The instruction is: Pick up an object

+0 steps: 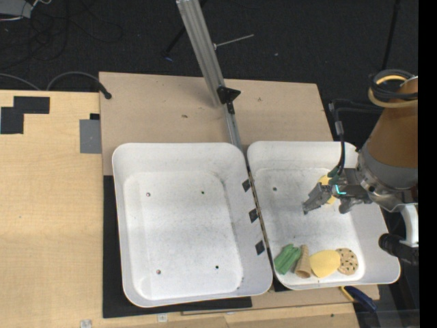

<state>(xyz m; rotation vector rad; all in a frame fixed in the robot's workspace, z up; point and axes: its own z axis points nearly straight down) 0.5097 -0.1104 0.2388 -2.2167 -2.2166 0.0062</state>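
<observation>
Here, seen from above at a slant, two shallow white bins sit side by side on the bench: the left bin (179,221) and the right bin (287,173), their inner walls touching along a seam marked by three small dark clips.

Four small objects lie in the right bin, all gathered along its near edge. Taking the yellow piece (325,263) as the landmark: one green object (287,258) lies to its left, closest to the seam; one tan cone-shaped piece (302,262) lies between the green object and the yellow piece, just beside both; and one round chocolate-chip cookie (347,260) touches the yellow piece on its right. The yellow piece itself is single, rounded and flat.

One grey arm with an orange band reaches in from the right, and its gripper (323,198) hangs over the middle of the right bin, well above and apart from the yellow piece and its neighbours. The dark fingers (314,202) point toward the left, with a small teal light and a bit of yellow showing at the wrist behind them. Nothing is visible between the fingers, and I cannot tell whether they are spread or pressed together.
</observation>
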